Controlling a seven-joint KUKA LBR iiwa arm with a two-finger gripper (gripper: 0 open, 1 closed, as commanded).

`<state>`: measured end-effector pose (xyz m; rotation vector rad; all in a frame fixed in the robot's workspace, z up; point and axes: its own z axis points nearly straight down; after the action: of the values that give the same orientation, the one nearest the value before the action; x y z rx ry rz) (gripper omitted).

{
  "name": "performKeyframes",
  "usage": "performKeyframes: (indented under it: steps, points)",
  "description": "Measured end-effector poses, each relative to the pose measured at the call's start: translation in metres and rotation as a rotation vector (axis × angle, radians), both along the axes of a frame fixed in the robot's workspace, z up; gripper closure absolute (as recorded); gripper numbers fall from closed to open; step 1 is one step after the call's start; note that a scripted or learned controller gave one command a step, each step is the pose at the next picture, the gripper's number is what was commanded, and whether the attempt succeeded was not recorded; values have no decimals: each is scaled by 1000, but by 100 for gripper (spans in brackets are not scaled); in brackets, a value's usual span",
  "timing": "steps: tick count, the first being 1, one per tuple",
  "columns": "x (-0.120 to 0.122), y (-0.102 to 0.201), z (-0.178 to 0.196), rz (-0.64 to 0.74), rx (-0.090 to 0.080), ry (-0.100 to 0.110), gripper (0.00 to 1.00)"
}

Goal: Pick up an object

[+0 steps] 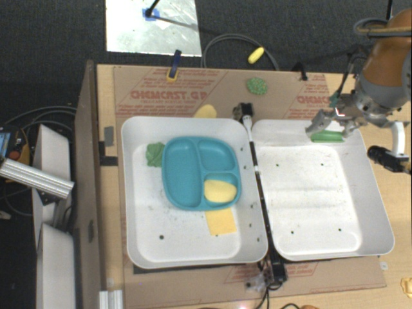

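Desk [161,92]: brown board surface, printed with red lettering, on which two shallow white bins are set side by side.

Left bin [138,237]: a teal divided plate [190,172] is carried near its centre. A yellow rounded object [219,190] is lodged in the plate's lower right compartment. A flat yellow square [221,222] is laid just below the plate, and a green leafy piece [155,153] is found at the plate's upper left edge.

Right bin [322,198]: a green elongated object [328,135] is seen at its upper rim.

Arm [386,63]: grey with an orange band, reaching in at the upper right.

Pincer [331,124]: positioned directly above the green elongated object; whether it is released or clenched cannot be told.
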<state>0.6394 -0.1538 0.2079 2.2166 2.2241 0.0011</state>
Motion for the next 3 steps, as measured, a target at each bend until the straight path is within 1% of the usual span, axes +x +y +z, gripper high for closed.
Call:
performKeyframes:
  steps: [1,2,3]
  points:
    - [30,-29,-92,-1,-1,1,0]
    - [29,-14,-125,2,1,1,0]
    - [31,-15,-111,4,-2,-5,100]
